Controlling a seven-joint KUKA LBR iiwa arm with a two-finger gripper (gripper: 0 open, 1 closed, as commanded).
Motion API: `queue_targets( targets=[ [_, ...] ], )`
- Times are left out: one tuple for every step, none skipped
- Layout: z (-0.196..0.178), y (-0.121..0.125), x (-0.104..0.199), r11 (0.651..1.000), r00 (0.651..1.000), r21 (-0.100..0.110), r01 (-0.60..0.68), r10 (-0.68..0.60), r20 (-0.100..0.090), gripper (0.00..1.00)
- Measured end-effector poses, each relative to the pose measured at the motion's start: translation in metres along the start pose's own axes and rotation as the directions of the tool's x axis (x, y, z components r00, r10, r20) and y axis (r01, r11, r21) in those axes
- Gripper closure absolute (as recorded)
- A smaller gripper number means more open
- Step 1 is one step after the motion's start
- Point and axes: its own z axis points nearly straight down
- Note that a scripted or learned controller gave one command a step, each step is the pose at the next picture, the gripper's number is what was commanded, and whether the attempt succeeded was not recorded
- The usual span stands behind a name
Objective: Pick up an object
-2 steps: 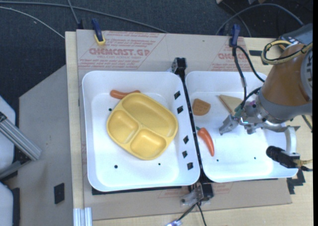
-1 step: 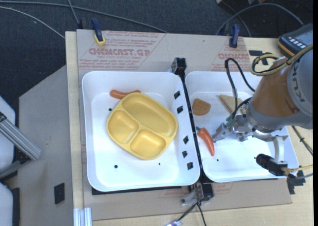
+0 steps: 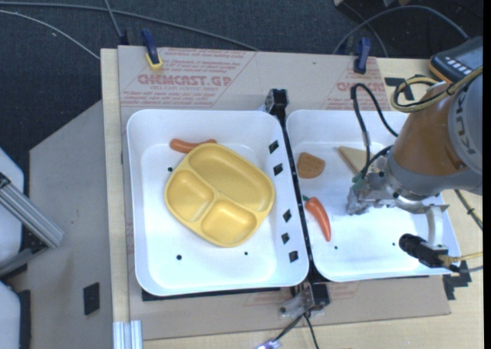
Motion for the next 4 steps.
queue_targets(
  targets=[
    [-0.043,0.003,0.000,1.000,1.000,-0.005,0.002,-0.002,0.003,1.00],
    [-0.090,0.007,0.009,1.000,1.000,-0.006,0.003,-0.003,0.003,1.00],
    [-0.142,0.012,-0.001,1.000,1.000,-0.006,0.002,-0.002,0.003,1.00],
    [-0.187,0.013,-0.001,1.000,1.000,-0.006,0.003,-0.003,0.003,1.00]
  ],
)
